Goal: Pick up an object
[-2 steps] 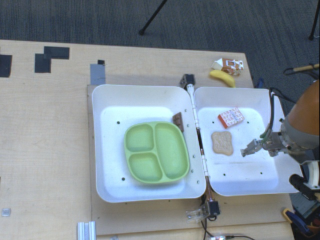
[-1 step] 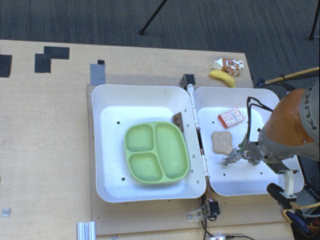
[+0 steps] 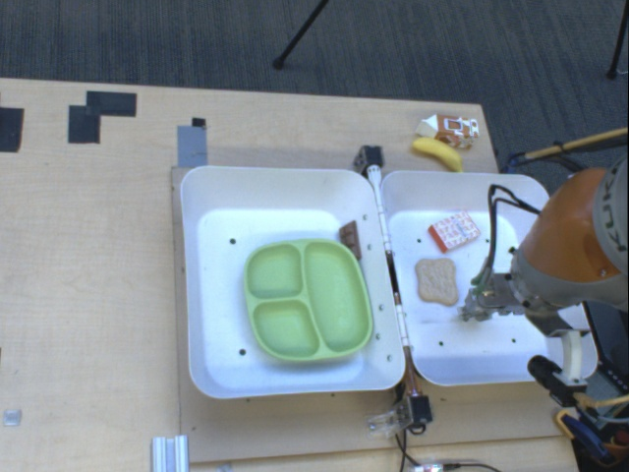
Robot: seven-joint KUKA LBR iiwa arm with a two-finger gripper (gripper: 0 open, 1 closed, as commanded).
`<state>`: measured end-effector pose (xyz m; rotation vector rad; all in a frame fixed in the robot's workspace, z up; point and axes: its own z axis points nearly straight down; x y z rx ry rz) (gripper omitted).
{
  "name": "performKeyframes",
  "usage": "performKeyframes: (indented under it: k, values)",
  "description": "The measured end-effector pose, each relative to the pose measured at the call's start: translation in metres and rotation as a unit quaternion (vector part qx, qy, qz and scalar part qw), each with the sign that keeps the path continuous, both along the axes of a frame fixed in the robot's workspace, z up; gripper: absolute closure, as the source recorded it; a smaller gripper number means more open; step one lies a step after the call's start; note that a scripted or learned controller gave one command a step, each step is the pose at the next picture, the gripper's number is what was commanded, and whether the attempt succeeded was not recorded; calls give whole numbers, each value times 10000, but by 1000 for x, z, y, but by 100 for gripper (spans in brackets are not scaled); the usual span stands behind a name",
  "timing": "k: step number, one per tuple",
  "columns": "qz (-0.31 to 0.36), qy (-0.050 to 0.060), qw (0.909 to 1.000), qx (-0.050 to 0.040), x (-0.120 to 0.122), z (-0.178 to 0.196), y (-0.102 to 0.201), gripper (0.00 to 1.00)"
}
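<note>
In the right bin point(image 3: 462, 357) lie a tan, bread-like piece point(image 3: 437, 281) and a small red-and-white patterned packet point(image 3: 453, 231) farther back. My gripper point(image 3: 476, 306) hangs low over the bin floor just right of the tan piece, apart from it, under the grey wrist and orange band point(image 3: 580, 229). A small brown item point(image 3: 349, 234) lies at the right edge of the left bin, beside the green plate.
A green three-compartment plate point(image 3: 308, 300) lies in the left bin point(image 3: 211, 293). A banana point(image 3: 436, 151) and a small carton point(image 3: 454, 127) rest on the bench behind the right bin. Cables and a connector point(image 3: 408, 413) sit at the front edge.
</note>
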<state>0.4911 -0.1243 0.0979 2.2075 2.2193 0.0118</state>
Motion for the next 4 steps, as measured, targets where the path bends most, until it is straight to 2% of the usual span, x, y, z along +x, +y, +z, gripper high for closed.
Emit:
performKeyframes:
  k: [1,2,3,4]
  values:
    - [0,2,10000,1,0,0,0,0]
    - [13,-15,10000,1,1,10,1,100]
    - [14,-14,10000,2,1,10,1,0]
    - [-15,26,10000,0,-2,-11,39,0]
